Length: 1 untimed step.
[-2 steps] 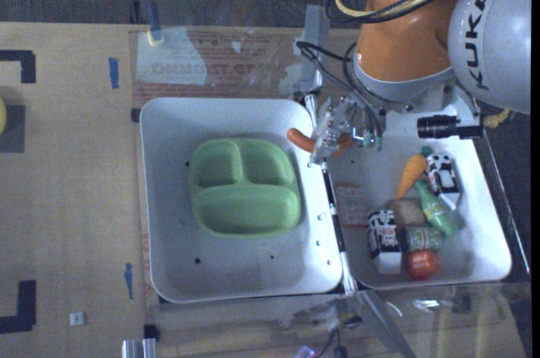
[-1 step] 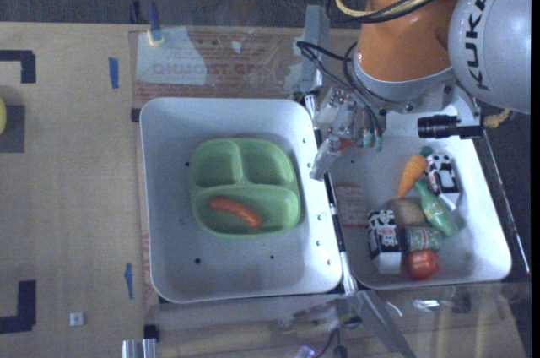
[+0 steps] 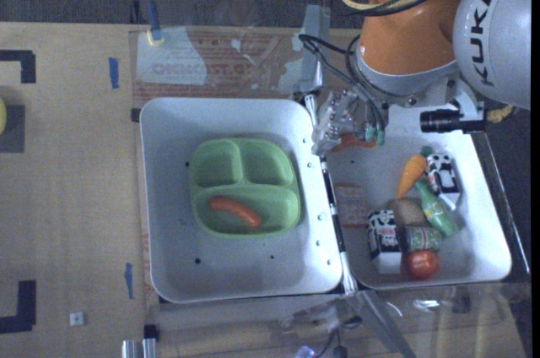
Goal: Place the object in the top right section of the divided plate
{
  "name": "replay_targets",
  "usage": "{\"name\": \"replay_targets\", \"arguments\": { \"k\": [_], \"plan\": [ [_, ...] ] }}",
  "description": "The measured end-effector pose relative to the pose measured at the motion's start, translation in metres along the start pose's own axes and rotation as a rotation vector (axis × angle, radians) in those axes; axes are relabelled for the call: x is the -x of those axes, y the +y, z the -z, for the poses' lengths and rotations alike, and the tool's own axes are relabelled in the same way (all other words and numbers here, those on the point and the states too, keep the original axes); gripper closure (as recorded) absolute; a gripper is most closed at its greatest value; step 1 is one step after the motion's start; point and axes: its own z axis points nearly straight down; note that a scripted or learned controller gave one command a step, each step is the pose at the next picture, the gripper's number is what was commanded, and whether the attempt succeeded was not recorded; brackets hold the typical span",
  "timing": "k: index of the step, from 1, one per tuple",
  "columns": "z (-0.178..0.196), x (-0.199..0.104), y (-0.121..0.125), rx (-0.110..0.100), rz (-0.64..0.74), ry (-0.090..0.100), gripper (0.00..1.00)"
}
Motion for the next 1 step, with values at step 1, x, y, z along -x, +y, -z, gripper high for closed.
{"name": "replay_targets", "arguments": {
  "k": [1],
  "plan": [
    [0.0018, -0.0087, -0.0854, -0.008, -0.039, 0.012, 1.00]
  ]
}}
